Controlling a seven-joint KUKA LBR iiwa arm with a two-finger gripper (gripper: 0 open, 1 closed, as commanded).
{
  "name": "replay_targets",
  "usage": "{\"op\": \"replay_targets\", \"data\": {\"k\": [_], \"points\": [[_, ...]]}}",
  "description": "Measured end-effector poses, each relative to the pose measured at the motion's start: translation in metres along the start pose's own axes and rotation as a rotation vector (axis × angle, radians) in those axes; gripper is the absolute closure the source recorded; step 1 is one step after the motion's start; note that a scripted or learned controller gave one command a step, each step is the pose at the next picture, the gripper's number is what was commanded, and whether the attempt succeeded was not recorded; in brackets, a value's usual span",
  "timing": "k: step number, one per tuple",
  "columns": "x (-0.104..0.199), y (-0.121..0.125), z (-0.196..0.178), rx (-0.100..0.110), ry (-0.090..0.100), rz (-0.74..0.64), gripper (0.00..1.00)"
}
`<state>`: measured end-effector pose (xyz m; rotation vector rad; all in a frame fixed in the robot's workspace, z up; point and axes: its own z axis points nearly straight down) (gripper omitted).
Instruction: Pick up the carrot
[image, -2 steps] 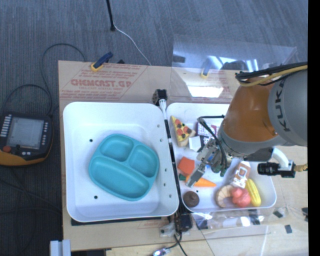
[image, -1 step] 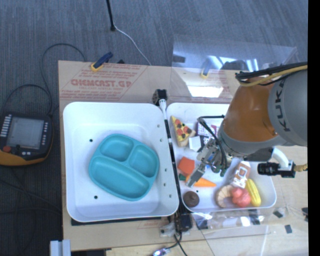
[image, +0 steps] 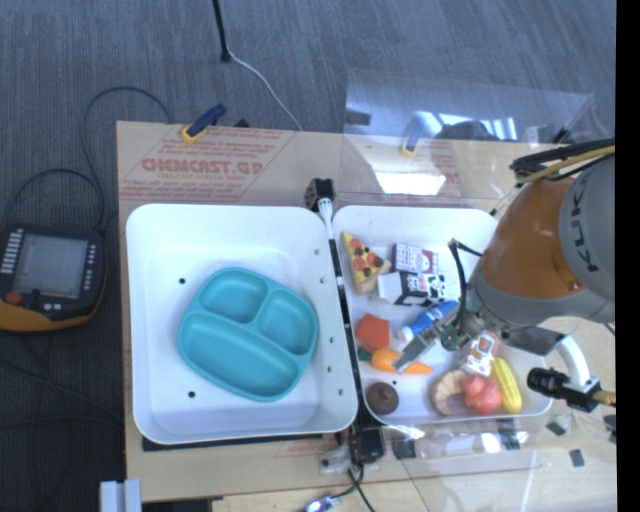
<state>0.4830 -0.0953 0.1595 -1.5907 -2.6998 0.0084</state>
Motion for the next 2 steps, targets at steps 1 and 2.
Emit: {"op": "replay_targets", "data": {"k": [1,2], "points": [[-0.0149,0.0020,0.0717,-0.011,0.000,0.369,0.00],[-0.0154,0.0029,0.0644,-0.010,-0.002,0.368,1.00]]}}
